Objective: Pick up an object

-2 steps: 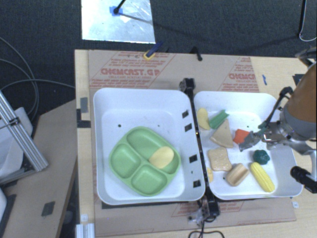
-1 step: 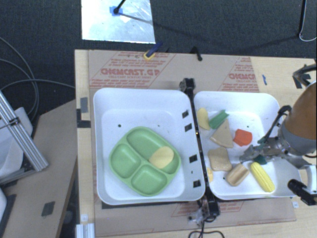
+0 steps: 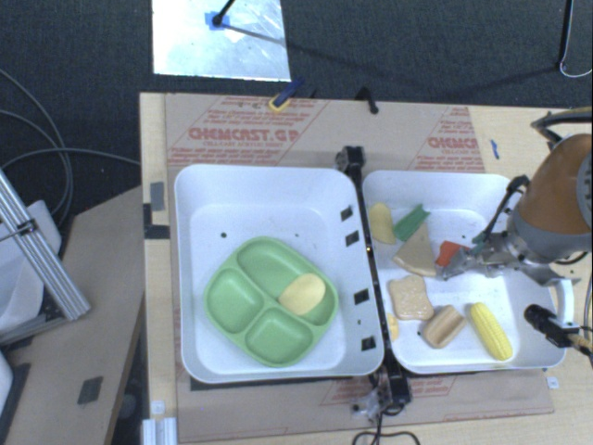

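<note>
Gripper (image 3: 454, 265) is hovering mid-right of frame by orange-red piece (image 3: 448, 251) in right bin (image 3: 482, 185), can't tell its state; piece prob. light, stiff, slick plastic, best pinching across narrow sides.

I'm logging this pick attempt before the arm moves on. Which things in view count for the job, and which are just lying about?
In play:
end effector in the right bin
orange-red piece at its tip
tan wedge
corn cob
bread slice
bread roll

Lying about:
green divided plate in the left bin
yellow piece on the plate
cardboard sheet under the bins
</note>
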Motion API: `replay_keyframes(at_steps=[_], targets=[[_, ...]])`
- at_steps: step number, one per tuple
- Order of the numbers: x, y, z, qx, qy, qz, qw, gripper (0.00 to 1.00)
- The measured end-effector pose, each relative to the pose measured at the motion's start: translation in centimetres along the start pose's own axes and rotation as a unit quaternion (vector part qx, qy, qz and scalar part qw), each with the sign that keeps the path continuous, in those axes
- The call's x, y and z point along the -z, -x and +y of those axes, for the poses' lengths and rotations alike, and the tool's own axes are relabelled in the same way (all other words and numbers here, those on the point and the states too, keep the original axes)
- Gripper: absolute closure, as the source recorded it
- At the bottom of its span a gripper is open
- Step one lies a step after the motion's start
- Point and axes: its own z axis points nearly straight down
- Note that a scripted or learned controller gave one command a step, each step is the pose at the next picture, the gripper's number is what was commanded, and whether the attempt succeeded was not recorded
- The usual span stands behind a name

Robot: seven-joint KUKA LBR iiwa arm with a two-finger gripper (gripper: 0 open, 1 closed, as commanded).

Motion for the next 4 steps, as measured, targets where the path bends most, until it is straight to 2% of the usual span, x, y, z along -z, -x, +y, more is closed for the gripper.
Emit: replay_keyframes(at_steps=[1,2,3,4], targets=[[0.3,-2.2,3.6,0.001,0.0,0.001,1.0,0.0],[1.3,-2.1,3.6,0.0,0.001,0.001,1.0,1.0],[1.1,-9.1,12.4,0.003,-0.002,0.001,1.0,1.0],[10.8,-18.4,7.7,0.004,0.003,0.004,1.0,1.0]])
